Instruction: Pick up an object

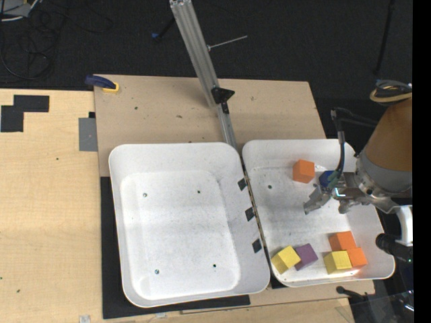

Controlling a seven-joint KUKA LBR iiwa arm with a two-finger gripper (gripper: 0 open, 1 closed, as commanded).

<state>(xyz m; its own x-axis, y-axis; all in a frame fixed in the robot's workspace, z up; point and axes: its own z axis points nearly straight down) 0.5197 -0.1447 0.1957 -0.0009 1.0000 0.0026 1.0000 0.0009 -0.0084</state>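
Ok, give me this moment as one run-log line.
arm: over right bin | gripper: low, empty, beside orange cube | near edge: yellow, purple, orange cubes | left bin: no objects

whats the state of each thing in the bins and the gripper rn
gripper: over the right bin, nothing seen between its fingers
orange block: lying apart, far side of the right bin
blue thing: beside the gripper, too small to tell more
yellow block: touching the purple block, near edge
second yellow block: packed against two orange blocks, near corner
left bin: level on the bench
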